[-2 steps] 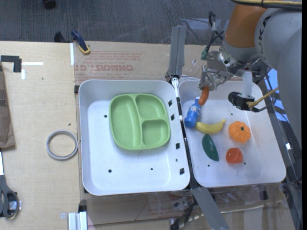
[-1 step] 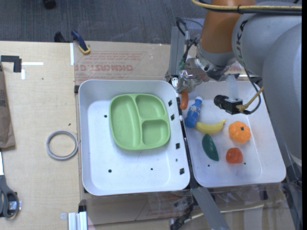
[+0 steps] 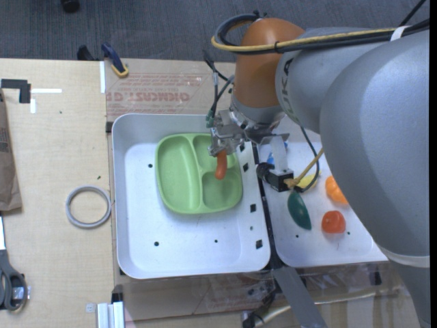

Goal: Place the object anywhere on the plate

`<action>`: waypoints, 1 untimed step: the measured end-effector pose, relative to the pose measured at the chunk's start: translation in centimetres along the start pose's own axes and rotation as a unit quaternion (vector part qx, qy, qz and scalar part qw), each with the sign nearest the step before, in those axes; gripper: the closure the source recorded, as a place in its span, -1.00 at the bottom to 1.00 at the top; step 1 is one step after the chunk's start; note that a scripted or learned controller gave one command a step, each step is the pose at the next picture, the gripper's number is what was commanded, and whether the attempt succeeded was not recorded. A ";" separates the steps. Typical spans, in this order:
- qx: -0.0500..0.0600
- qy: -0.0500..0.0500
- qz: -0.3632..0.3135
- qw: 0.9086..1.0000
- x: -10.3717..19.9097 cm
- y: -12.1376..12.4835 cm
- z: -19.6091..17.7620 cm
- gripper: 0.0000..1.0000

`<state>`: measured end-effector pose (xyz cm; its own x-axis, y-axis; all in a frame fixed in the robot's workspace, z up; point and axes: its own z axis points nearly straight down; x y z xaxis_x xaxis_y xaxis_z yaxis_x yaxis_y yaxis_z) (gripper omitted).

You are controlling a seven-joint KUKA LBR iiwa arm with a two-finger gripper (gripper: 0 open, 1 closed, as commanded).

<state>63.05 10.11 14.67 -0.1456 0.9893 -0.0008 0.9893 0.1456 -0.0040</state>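
The hand (image 3: 221,146) hangs over the right side of the green plate (image 3: 179,176), its two fingers pinched on the upper end of an orange-red carrot-like piece (image 3: 220,167). The piece points downward from the fingers, nearly upright. Its lower tip is over the ridge that parts the plate's two smaller right compartments; whether the tip touches the plate or hangs just above it cannot be told from this slant. The plate has three compartments, one long one on its left and two smaller ones on its right, and it lies in the upper middle of the left bin (image 3: 136,210). In the right bin (image 3: 311,250), well apart from the plate, lie a dark green teardrop-shaped toy vegetable (image 3: 298,210), a red tomato-like piece (image 3: 332,221) just beside it, and an orange piece (image 3: 335,190) partly hidden by the arm. On the desk (image 3: 54,149) to the left of the bins rest a pale ring of tape (image 3: 89,206) and, at the lower left edge, a pair of scissors (image 3: 11,289) cut off by the frame. Behind the left bin lies a sheet of cardboard (image 3: 157,91) with a blue clamp (image 3: 115,59) at its far left corner.
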 end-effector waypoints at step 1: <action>-0.001 0.000 0.001 1.000 -0.1 0.0 0.0 -1.00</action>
<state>63.09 10.05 14.71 -0.1442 0.9895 -0.0010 0.9895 0.1442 -0.0029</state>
